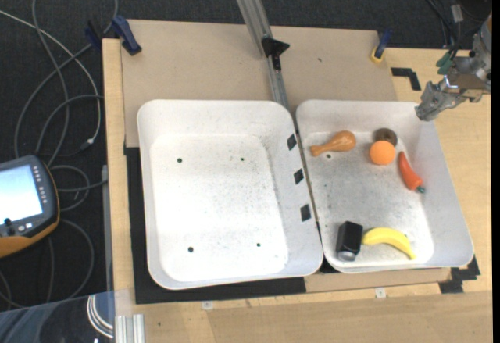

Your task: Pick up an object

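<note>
Objects fill my right bin [445, 201]: drumstick [334, 144], orange [382, 153], carrot [409, 172], banana [388, 241], black block [348, 240]. Gripper [432, 101] hangs above its corner; pincer state I cannot tell.

even overhead light is filling the frame, moderately bright. both white bins [211, 201] are reading near blown-out, no hard glare. small soft shadows are sitting under the banana [388, 241]. gripper [431, 103] at right edge is looking slightly soft. frame corners are staying dark.

Materials as I see them from here

Counter [203, 60] looks like matt wood; both bins [211, 193] speckled matt white plastic; banana [388, 241] and orange ball [382, 153] smooth plastic.
</note>
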### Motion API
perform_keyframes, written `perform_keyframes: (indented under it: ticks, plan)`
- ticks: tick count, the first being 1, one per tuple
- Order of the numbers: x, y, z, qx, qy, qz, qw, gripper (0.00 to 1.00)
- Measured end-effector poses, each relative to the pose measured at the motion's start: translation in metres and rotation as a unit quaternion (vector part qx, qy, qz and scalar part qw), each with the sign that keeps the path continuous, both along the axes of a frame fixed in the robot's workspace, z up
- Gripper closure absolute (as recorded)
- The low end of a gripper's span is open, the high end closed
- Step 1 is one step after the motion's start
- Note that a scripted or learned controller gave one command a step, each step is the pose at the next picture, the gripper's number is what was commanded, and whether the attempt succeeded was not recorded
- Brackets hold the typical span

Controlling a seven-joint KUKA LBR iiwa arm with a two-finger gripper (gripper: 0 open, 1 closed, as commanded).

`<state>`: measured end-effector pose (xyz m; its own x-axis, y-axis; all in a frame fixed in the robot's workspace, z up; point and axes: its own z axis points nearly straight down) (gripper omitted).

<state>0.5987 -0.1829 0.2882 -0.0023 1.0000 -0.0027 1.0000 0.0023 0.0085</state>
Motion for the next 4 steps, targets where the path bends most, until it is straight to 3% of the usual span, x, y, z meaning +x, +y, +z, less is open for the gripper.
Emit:
perform_keyframes:
  ticks: [1,4]
  plan:
    - [-0.017,0.052,0.002,0.0027,0.006,0.002,1.0,1.0]
    - [-0.054,0.211,-0.01,0.0028,0.006,0.003,1.0,1.0]
